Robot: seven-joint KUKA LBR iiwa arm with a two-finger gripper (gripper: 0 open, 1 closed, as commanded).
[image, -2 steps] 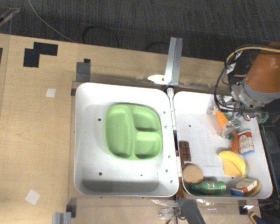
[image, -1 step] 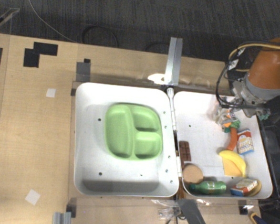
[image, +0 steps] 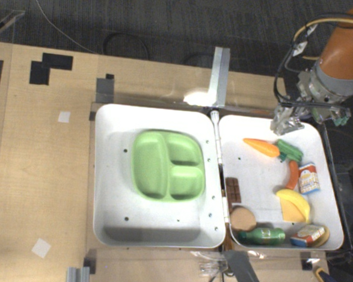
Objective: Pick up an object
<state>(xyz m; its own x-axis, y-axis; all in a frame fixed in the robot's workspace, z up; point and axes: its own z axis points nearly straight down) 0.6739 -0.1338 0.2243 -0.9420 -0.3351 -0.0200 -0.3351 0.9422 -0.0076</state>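
My gripper [image: 284, 123] hangs over the far edge of the right bin [image: 334, 196], just above and right of an orange toy carrot [image: 261, 147] with a green top [image: 290, 152]. Nothing shows in its grasp. Below the carrot lie a red-orange sausage [image: 292, 173], a small white and red carton [image: 308, 178] and a yellow wedge [image: 294, 205]. A brown chocolate bar [image: 233, 190], a round brown cookie [image: 243, 218], a green bottle [image: 262, 235] and a tin [image: 310, 235] lie along the bin's left side and near edge.
The left bin [image: 113, 139] holds a green divided plate [image: 167, 165]. A metal post [image: 219, 77] rises behind the wall between the bins. Cables [image: 288, 67] loop beside the arm's wrist at the top right.
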